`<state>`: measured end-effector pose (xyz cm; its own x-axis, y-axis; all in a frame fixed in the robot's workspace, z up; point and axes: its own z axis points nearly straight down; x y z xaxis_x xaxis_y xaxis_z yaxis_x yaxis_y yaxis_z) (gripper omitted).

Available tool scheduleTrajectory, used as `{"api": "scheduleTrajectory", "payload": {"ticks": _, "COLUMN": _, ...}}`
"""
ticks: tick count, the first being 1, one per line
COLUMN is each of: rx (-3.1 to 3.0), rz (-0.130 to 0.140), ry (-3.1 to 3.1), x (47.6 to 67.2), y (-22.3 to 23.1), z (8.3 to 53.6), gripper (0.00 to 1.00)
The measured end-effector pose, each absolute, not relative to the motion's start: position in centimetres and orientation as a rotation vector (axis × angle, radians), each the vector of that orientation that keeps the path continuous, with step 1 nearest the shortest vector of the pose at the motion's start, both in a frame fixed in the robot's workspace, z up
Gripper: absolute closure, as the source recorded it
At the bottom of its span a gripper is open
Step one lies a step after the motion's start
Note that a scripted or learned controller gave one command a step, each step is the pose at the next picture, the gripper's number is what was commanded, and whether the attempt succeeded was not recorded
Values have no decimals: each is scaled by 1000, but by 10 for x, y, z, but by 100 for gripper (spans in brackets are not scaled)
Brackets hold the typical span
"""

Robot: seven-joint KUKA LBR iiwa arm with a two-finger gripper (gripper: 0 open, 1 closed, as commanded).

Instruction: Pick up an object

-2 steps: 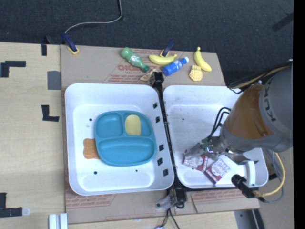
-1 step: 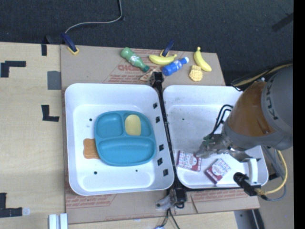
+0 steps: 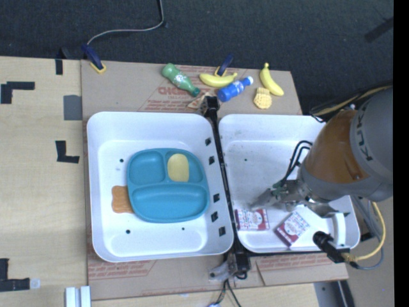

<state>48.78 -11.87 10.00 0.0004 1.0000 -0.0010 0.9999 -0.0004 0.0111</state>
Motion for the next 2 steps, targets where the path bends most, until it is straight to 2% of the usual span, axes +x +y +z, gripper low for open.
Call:
{"api": "scheduleTrajectory", "payload": {"ticks": 1, "rx": 2220, "rz": 0, "ry": 2223, "x": 558, "y": -96, "z": 118, "gripper": 0}}
{"api": "scheduleTrajectory", "payload": {"ticks": 2, "rx": 2221, "rz": -2, "ry": 2224, "x": 558, "y": -96, "z": 117, "gripper": 0}}
